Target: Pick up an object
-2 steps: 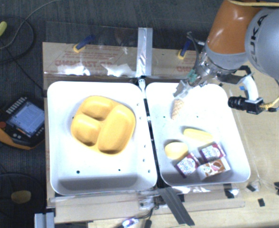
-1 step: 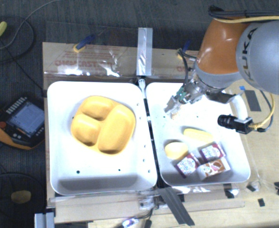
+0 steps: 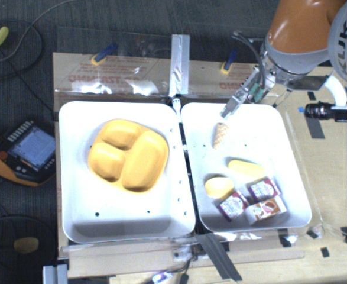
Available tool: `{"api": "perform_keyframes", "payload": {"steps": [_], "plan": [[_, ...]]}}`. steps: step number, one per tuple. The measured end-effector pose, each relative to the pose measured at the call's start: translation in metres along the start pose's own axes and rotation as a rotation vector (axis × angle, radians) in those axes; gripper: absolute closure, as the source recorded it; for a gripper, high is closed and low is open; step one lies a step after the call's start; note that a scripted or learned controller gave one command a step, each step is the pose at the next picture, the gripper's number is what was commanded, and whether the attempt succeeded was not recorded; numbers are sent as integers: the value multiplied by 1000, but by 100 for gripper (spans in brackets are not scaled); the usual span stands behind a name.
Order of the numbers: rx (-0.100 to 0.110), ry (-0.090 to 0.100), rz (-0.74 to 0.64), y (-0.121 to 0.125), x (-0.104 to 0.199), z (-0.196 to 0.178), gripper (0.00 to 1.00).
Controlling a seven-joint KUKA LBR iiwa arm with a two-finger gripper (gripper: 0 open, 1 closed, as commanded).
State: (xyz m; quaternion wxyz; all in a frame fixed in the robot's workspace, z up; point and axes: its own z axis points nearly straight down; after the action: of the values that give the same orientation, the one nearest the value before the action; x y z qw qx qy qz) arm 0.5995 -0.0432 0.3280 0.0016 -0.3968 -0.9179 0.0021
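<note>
Approach step, nothing held. Gripper point(image 3: 232, 107) hangs at 12 o'clock of the right bin point(image 3: 291, 158); open or closed, cannot tell. Nearest object, ridged cone point(image 3: 220, 135), lies just below at 6 o'clock. Next: descend, straddle it. 3 small cartons point(image 3: 253, 199) at 5 o'clock; labels unreadable.

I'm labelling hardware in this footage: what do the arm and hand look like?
The arm is a rounded orange band with grey casing beside it. Below sits a silver-grey wrist with dark cables. The hand is slim and metallic, with greenish parts on its fingers.
</note>
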Motion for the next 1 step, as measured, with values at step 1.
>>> {"api": "perform_keyframes", "payload": {"steps": [1], "plan": [[-3, 0, -2, -29, -16, -2, 100]]}}
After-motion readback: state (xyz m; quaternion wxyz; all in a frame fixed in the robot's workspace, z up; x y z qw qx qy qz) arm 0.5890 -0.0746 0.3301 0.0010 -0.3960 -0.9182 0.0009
